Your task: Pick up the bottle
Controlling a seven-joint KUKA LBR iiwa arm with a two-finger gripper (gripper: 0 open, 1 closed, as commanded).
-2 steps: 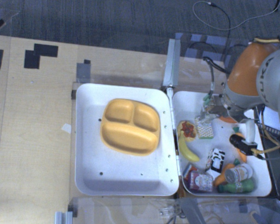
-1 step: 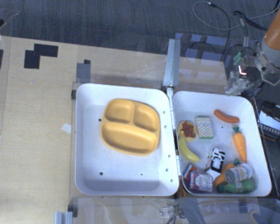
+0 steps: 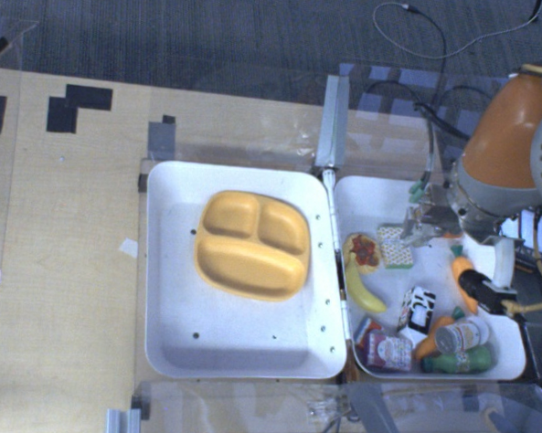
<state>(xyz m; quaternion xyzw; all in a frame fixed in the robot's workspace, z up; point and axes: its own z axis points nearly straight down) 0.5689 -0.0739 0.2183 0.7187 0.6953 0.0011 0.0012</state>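
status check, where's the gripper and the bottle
Gripper over right bin's upper part, above the sponge. Green bottle lying at bin's front edge, untouched. Can pressed against it.

The arm (image 3: pixel 514 134) runs off the frame's right edge. The claw (image 3: pixel 424 220) is too small and blurred to read. At lower right, a can (image 3: pixel 460 336) partly hides the green bottle (image 3: pixel 459 362).
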